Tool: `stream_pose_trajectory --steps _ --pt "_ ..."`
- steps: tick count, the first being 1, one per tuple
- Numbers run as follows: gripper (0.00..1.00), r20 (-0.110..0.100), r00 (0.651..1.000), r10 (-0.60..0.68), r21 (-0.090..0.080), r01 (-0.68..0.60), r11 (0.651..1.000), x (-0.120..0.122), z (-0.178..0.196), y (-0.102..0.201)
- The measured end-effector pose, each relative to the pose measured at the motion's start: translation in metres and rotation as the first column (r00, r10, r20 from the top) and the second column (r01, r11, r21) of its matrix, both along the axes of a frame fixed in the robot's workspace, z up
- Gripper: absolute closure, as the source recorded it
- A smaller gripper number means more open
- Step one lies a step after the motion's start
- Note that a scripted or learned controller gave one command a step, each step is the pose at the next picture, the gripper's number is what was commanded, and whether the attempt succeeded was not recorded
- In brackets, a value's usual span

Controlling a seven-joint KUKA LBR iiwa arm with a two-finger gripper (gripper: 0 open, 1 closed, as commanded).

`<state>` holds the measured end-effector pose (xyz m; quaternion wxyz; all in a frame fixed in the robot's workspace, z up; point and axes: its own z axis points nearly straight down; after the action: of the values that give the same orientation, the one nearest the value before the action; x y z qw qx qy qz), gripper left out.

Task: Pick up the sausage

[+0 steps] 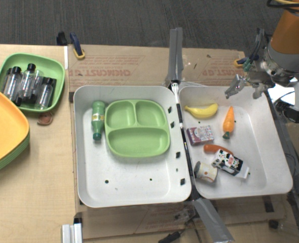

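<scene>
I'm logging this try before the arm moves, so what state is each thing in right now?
claw: raised over the right bin's far edge, holding nothing
sausage: lying flat in the right bin, one end under the cow-print carton
banana: lying on its side
carrot: lying flat
green bottle: lying on its side in the left bin
green divided plate: right side up

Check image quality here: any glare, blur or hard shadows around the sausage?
Camera view: even, soft lighting; sausage is sharp, partly overlapped by the black-and-white carton. Mild sheen on the right bin wall. Gripper looks slightly soft.
</scene>
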<state>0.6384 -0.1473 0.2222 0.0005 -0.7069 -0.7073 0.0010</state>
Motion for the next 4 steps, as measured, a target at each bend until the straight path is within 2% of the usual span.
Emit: stream_pose_trajectory --steps 1,2,3,4 --pt "1.00 -0.001 1.000 0.002 -0.001 -0.002 1.000 0.000 0.009 -0.001" --pt "1.00 0.001 0.958 -0.288 -0.001 0.288 0.958 -0.011 0.005 -0.076" --pt "1.00 -0.001 0.810 -0.586 -0.001 0.586 0.810 -0.029 -0.118 -0.063" --pt "1.00 0.001 0.894 -0.449 -0.001 0.449 0.894 0.021 -0.054 -0.065"
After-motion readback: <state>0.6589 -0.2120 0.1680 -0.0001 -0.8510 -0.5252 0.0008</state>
